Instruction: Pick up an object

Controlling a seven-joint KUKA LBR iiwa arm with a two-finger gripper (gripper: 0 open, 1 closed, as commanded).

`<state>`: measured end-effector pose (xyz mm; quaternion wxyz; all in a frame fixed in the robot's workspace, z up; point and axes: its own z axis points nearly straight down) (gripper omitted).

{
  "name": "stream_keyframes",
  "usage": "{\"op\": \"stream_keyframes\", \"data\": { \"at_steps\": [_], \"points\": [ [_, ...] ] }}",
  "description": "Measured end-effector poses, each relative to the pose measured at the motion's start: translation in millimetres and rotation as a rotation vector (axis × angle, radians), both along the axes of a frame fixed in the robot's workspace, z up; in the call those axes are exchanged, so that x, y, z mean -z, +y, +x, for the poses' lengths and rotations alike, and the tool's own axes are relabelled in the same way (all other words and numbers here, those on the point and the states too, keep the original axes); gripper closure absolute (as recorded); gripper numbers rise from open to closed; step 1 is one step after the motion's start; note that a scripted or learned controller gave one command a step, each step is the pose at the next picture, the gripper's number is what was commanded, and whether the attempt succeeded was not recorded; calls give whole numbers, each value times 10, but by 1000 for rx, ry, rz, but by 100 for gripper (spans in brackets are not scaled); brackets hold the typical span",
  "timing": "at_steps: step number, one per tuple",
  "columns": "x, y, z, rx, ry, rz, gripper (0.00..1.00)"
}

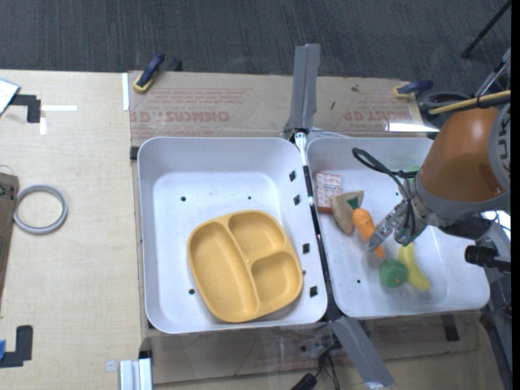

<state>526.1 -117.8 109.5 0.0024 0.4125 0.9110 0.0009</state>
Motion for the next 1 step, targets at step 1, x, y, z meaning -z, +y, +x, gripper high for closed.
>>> {"op": "stream_keyframes", "data": {
  "at_steps": [1],
  "points": [
    [-817,674,437,116,5,0,100]
  ]
}}
